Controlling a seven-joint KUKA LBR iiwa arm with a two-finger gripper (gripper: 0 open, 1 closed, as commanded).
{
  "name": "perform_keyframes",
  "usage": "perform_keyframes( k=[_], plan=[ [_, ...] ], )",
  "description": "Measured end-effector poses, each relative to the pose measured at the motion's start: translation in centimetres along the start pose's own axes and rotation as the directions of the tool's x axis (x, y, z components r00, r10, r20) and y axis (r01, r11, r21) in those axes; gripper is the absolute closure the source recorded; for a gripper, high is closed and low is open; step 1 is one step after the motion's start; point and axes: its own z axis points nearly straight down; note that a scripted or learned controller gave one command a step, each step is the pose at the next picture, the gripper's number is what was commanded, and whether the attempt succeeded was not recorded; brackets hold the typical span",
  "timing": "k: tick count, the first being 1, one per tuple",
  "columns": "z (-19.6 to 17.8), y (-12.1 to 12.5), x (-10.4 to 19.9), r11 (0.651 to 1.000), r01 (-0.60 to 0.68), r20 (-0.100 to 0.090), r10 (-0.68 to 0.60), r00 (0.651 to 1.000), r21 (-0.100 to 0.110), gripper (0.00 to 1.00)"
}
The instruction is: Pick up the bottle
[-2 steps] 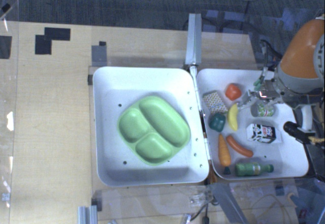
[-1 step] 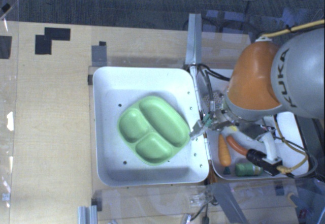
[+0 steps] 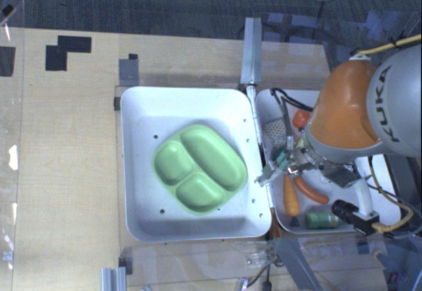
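Bottle [image 3: 322,220]: small and green, lying on its side in the right bin [image 3: 265,111], close against the near wall.
How we expect it to handle: we judge it light and fairly stiff, probably plastic. Its rounded, smooth side is likely to roll or slip away under an off-centre pinch.
Where we would take hold: across the middle of the body, square to its long axis, since the wall behind leaves little room on that side.
Nearest things: a carrot [image 3: 291,197] lies just beside the bottle's left end, and a sausage [image 3: 311,191] lies a little farther into the bin. We cannot tell whether either touches the bottle.
Gripper [image 3: 271,173]: low at the right bin's left wall, beside the carrot's upper end and clearly apart from the bottle. We cannot tell whether it is spread or closed, and we see nothing held in it.
Arm [image 3: 349,108]: reaching in from the right, its orange band hanging over the middle of the right bin and hiding much of what lies there.
Farther out: the left bin [image 3: 142,151] holds a green divided plate [image 3: 200,168].
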Motion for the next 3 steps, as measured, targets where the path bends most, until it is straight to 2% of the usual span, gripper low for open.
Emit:
perform_keyframes(
  k=[1,2,3],
  plan=[
    [-6.9,1.3,3.8,0.998,-0.059,0.001,0.059,0.998,-0.003,0.0],
    [-2.2,4.4,1.0,0.995,-0.105,0.001,0.105,0.995,0.0,0.0],
    [0.0,-1.2,-3.7,1.0,0.004,0.001,-0.004,1.0,0.0,0.0]
  ],
)
